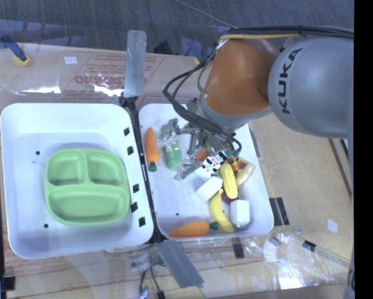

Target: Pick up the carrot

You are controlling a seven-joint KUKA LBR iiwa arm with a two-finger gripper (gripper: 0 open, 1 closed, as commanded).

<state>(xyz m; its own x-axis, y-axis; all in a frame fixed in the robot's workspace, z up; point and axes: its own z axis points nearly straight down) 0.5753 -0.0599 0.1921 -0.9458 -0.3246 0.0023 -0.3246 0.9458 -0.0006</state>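
The gripper (pixel 185 147) hangs with fingers spread, holding nothing. One carrot (pixel 151 146) lies just left of it, another carrot (pixel 191 229) well below. Probably light, stiff, smooth plastic; grasp across the thick middle.

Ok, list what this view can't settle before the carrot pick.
- Gripper in the camera view: too small and cluttered to read its state.
- Toys under the wrist, near the banana: partly hidden by the arm and cables.
- Carrot by the right bin left wall: contact with the wall is unclear.
- Second carrot: unobstructed.
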